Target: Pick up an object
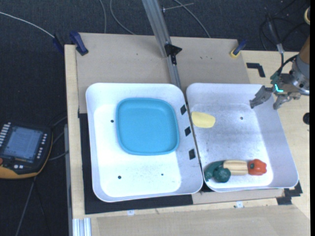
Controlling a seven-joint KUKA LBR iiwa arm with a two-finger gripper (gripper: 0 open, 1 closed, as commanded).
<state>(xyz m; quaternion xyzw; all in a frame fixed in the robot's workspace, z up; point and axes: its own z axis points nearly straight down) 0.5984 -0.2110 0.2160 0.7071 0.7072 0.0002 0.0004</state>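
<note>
Two shallow white bins sit side by side on the bench. The left bin (98, 132) holds a blue square plate (147, 126). The right bin (275, 132) carries the candidate objects: a pale yellow piece (203, 120) near its upper left corner, just beside the divide between the bins, and a row of three along its lower edge, namely a dark green item (217, 173), a tan cylinder (235, 167) and a red item (257, 167), each touching or nearly touching its neighbour.

The gripper (270, 98) hangs over the upper right corner of the right bin, its two fingers spread apart with nothing between them, well apart from every object.

To do the step well, I judge the yellow piece the safer target: it lies alone on bare floor, so the fingers can straddle it without nudging anything. The crowded row risks a finger landing on a neighbour or against the bin wall. The descent should be centred and the jaws closed only once low around the piece.

No brand, label or legible writing is visible; the screen of the handheld pendant (22, 149) on the left is too small to read.
</note>
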